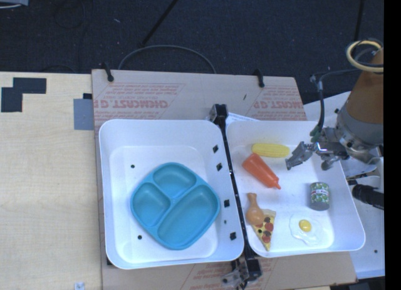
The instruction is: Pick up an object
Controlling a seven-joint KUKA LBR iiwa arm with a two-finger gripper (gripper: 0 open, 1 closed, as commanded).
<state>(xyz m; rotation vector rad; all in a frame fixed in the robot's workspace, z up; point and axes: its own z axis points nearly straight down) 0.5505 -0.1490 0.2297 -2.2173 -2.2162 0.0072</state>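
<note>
My gripper point(312, 158) hangs over the right bin point(351, 235) near its far right side, open, with nothing between its fingers. A yellow corn cob point(270, 150) lies just left of it. An orange-red carrot-like toy point(260, 171) lies slanted below the corn. A small green can point(319, 195) stands below the gripper. Toward the bin's near edge lie a fried egg point(304, 227), a pizza slice point(266, 227) and a brown drumstick point(254, 209).
The left bin point(119, 151) holds a blue divided plate point(175, 204). A black divider point(227, 182) runs between the bins. The arm's grey and orange body point(366, 104) stands over the right bin's far right corner. Cardboard point(188, 98) lies behind the bins.
</note>
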